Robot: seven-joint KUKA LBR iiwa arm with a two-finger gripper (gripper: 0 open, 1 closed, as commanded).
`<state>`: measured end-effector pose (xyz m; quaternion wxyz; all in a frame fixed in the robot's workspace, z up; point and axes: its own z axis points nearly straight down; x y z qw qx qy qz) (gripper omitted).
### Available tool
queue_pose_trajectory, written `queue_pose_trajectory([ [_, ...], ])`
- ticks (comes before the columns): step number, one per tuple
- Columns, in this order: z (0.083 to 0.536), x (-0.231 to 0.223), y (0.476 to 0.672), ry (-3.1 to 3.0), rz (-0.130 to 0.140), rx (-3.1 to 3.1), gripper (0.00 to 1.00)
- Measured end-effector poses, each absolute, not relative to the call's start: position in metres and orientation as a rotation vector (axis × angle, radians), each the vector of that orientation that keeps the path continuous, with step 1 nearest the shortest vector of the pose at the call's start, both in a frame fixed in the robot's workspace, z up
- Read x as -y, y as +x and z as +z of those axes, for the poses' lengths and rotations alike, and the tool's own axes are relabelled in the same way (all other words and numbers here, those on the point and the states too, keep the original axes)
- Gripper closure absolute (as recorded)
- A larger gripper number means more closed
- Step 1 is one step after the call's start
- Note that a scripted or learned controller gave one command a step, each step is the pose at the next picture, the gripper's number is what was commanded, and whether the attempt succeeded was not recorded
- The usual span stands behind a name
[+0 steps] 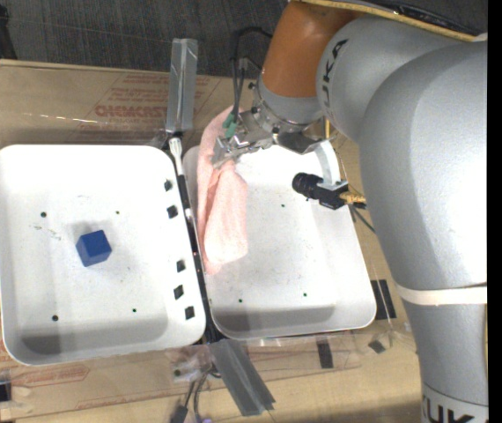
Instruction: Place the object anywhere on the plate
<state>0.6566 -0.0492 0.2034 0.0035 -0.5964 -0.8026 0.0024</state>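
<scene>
My gripper hangs over the far left corner of the right bin, its fingers closed on the top of a pink cloth. The cloth droops from my grip along that bin's left wall, its lower end resting on the bin floor. A blue cube sits in the left bin, well apart.

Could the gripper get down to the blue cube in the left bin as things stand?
Probably yes. The blue cube sits alone on the left bin floor, nothing over it. But the gripper is at the right bin, with a pink cloth hanging from it.
</scene>
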Motion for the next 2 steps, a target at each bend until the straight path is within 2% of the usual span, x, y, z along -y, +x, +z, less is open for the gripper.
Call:
queue_pose_trajectory([
  [1,0.229,0.048,0.657,-1.861,0.005,2.527,1.00],
  [2,0.236,0.008,0.632,-1.314,0.006,2.846,1.00],
])
